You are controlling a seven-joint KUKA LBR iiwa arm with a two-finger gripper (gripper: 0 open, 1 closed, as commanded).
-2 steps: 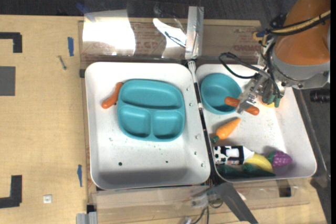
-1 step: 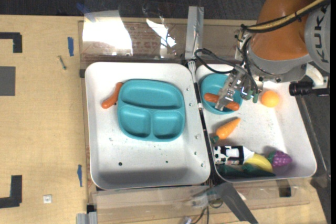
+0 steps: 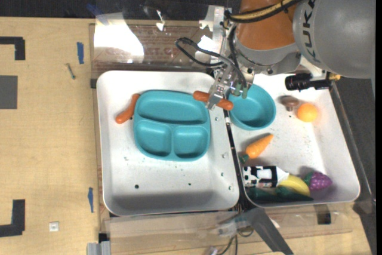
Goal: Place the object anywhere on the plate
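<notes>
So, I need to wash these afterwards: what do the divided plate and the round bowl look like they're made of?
Divided plate: probably moulded plastic, uniform teal, smooth with a soft sheen, rounded compartment ridges. Bowl: seemingly the same teal plastic, thin-rimmed, with the same dull gloss. Neither shows the sharp glare of glazed ceramic, though the view cannot rule it out.

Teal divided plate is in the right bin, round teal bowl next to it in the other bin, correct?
Not quite. The camera view shows the teal divided plate in the left bin, not the right. The round teal bowl is beside it in the other bin, the right bin, as you said.
</notes>
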